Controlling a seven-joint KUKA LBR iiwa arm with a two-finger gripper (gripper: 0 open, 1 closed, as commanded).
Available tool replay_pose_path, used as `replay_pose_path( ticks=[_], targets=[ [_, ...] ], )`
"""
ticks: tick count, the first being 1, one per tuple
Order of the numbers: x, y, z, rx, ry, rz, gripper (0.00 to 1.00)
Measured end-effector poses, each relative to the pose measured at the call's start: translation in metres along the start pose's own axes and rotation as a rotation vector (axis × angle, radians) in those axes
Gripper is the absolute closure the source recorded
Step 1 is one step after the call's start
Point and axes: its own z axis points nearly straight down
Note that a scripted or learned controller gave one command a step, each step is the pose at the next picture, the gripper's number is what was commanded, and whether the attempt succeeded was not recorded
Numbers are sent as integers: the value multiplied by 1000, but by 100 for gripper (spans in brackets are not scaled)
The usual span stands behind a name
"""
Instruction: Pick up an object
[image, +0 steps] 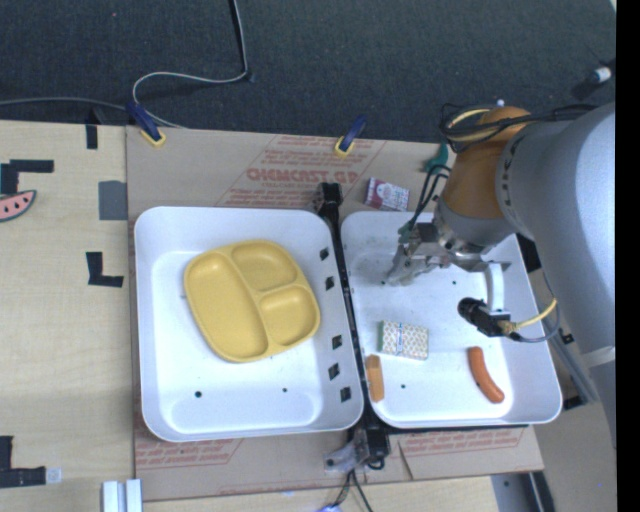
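Camera view: arm (560, 190) reaches in from the right. End effector (405, 268) low over the upper part of the right bin (520, 405); whether it is open or shut, cannot tell, and nothing is seen in its hold. Lower in that bin: a small patterned packet (404, 340), one sausage (487, 374) near the right side, another (375, 377) against the left wall. Left bin (240, 405) carries a yellow divided plate (252, 299).
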Motion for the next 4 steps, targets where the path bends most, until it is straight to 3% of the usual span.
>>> replay_pose_path(
  ticks=[1, 2, 3, 4],
  targets=[
    [1, 0, -9, 1, 1, -1, 100],
    [1, 0, -9, 1, 1, -1, 0],
    [-13, -19, 18, 0, -1, 1, 0],
    [-7, -51, 18, -3, -3, 2, 0]
  ],
)
